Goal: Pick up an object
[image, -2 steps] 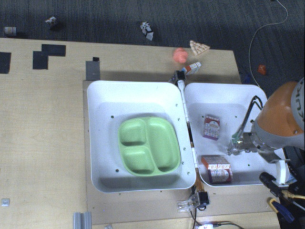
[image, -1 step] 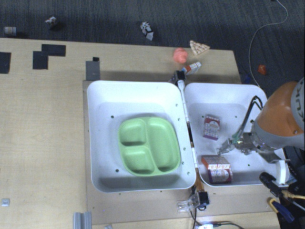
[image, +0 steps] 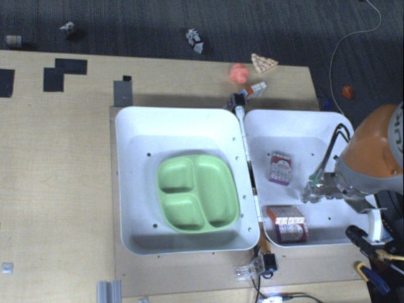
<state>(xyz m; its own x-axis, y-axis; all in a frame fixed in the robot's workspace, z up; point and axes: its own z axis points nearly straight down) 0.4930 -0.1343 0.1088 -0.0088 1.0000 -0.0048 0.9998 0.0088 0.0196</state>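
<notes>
- The wooden bench (image: 57, 188) fills most of the scene, pale tan, with black tape patches up in its far left corner.
- On it sit two white bins side by side. The left bin (image: 136, 137) is the bigger one from here.
- The right bin (image: 297, 125) touches it along a shared edge, and its right side is hidden under the arm.
- Here's the arm (image: 379, 156), reaching in from the right, its fat orange band hanging over the right bin's right side.
- In the left bin, a green divided tray (image: 197, 192) lies flat near the middle: three compartments, the long one on the right.
- In the right bin, a dark can with a red and white label (image: 287, 225) lies on its side against the near wall.
- Further back in the same bin, a small red and white packet (image: 279, 168) lies flat, well apart from the can.
- The gripper (image: 314, 191) hangs low over the right bin's floor, right of the packet and above the can, touching neither as far as I can see. Whether the claw is spread or clenched, I can't tell.
- Beyond the bins, a pink ball (image: 238, 73) and a tan wedge (image: 264, 62) rest at the bench's far edge.
</notes>
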